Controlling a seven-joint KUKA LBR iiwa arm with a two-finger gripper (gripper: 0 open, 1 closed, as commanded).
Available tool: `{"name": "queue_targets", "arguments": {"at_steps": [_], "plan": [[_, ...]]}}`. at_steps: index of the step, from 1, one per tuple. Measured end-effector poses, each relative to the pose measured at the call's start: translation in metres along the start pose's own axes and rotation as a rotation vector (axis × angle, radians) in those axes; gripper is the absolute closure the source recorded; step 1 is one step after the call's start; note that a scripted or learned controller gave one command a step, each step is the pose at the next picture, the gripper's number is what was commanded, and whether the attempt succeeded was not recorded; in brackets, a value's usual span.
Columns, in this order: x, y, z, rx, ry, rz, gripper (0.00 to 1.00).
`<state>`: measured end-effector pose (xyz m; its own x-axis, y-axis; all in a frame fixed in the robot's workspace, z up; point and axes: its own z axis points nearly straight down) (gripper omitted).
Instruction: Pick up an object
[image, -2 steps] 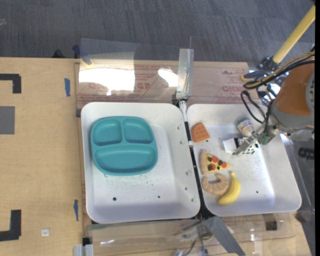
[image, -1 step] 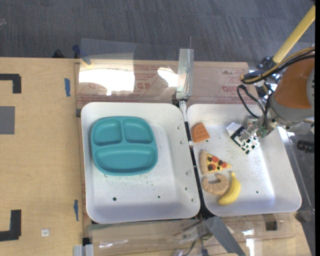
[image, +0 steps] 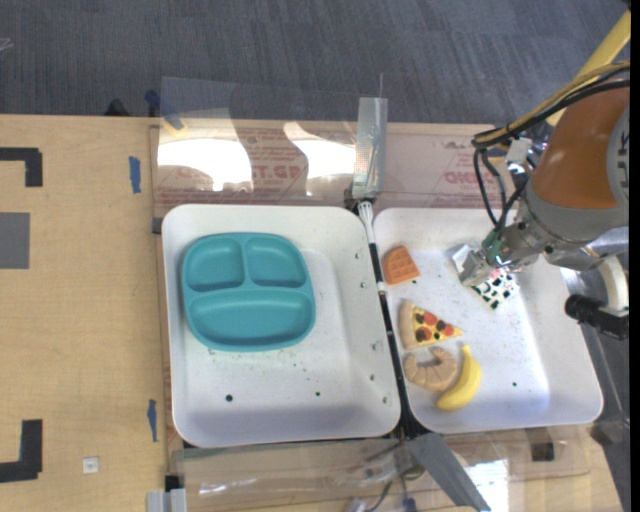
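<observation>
Black-spotted white cube (image: 496, 288), no legible writing

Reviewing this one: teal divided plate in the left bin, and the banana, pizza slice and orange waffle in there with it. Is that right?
Not quite. The teal divided plate does lie in the left bin, but the camera view shows the banana, pizza slice and orange waffle in the right bin.

Grey arm (image: 590, 190) reaches in from the right, its pincer (image: 480, 265) angled downward
</observation>
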<state>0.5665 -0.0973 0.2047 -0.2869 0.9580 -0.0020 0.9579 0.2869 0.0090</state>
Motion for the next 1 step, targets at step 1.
{"name": "queue_targets", "arguments": {"at_steps": [1], "plan": [[0.0726, -0.0345, 0.0209, 0.014, 0.004, 0.361, 1.00]]}}
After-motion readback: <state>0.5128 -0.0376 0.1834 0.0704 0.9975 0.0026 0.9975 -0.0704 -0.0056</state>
